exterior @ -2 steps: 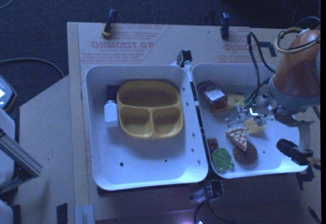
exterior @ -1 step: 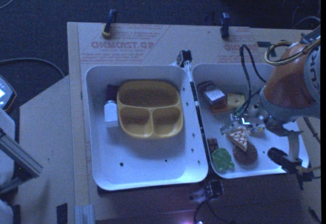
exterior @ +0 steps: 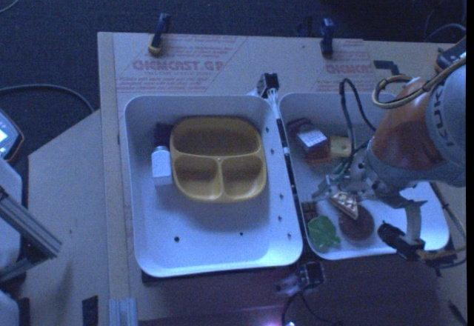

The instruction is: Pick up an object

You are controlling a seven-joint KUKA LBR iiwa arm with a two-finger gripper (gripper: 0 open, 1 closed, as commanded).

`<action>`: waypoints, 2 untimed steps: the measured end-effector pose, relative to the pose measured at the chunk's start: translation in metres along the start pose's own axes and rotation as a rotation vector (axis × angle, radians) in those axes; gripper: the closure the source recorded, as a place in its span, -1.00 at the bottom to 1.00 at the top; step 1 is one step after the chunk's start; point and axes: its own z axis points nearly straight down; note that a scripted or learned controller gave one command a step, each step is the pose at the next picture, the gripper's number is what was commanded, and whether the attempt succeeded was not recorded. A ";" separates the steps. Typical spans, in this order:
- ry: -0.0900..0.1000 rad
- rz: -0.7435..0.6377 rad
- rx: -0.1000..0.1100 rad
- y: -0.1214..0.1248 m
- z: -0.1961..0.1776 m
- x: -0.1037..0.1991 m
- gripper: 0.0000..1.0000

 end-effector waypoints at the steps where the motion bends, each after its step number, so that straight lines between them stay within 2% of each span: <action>1: -0.002 0.001 -0.006 0.001 -0.013 -0.001 1.00; 2: -0.004 -0.002 -0.011 0.003 -0.055 0.001 1.00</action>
